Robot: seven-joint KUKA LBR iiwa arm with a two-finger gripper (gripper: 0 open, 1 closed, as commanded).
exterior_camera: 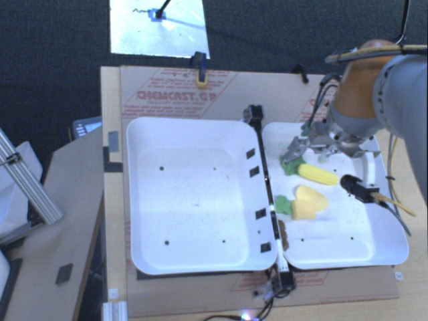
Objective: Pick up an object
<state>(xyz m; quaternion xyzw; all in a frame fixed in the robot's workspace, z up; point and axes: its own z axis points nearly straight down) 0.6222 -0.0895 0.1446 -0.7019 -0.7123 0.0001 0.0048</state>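
Right, the end effector (294, 154) is low over the far left part of the right bin (334, 256), tip just above a green piece (290, 168); open or closed, cannot tell, nothing seen gripped. Long yellow object (317, 174) lies just beside the green piece, touching it. Nearer the camera sits a yellow block (309, 202) with a small green piece (283, 205) against its left side. Left bin (194, 199) sits beside it on the bench (174, 89).
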